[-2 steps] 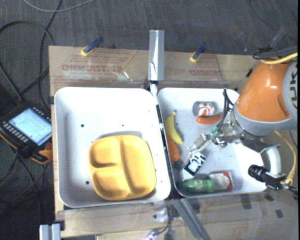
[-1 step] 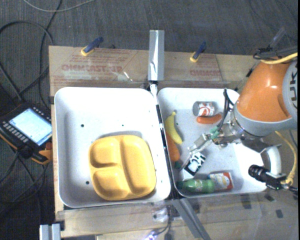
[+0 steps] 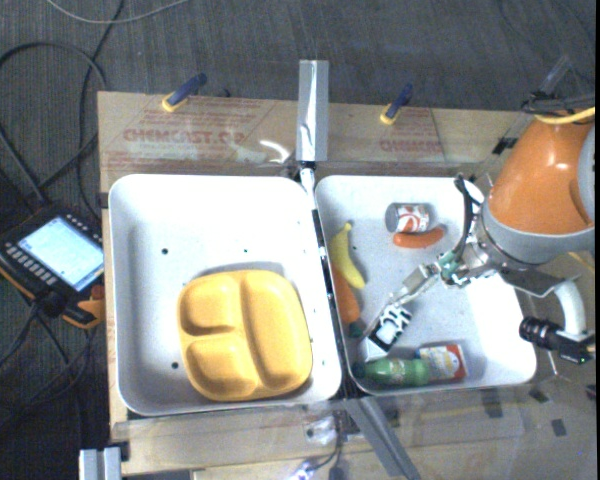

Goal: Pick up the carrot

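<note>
Dark carpet surrounds the counter; pincer (image 3: 386, 326) hovers beside the carrot (image 3: 346, 302), grip state unclear, carrot unlifted.

The two-finger gripper (image 3: 388, 326) at the end of the slim linkage is too small and dark to read; whether its fingers are apart or closed can't be told. The orange carrot (image 3: 346, 300) lies along the left wall of the right white bin (image 3: 500, 373), its lower end hidden under the gripper. The print on the small red-and-white can (image 3: 410, 216) is too blurred to read, and so is the label on the flat red packet (image 3: 444, 361). The big orange-banded arm (image 3: 540, 193) is cut off at the right and covers that bin's right wall.
</note>
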`<action>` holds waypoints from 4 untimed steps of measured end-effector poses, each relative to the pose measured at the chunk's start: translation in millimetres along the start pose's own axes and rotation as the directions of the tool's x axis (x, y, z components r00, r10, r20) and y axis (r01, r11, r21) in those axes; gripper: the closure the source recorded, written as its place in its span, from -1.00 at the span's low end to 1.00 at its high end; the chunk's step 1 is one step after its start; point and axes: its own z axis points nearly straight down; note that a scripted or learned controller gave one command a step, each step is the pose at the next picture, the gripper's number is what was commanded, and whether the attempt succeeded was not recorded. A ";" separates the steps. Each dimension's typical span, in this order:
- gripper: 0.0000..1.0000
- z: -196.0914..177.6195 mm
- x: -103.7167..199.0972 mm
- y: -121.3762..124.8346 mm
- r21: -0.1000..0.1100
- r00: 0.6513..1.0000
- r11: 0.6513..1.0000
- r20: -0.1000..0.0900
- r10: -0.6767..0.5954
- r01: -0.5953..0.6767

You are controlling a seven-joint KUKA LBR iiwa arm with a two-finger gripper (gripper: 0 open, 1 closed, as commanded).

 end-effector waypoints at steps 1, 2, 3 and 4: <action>-1.00 -66.1 -16.2 38.3 -0.002 0.937 0.937 0.002 -0.350 0.350; -1.00 -66.1 -15.7 38.6 -0.003 0.937 0.937 0.001 -0.350 0.350; -1.00 -44.9 -7.4 -14.9 -0.001 0.885 0.885 0.001 -0.466 0.466; -1.00 -73.9 -21.1 -7.6 -0.002 0.774 0.774 0.003 -0.633 0.633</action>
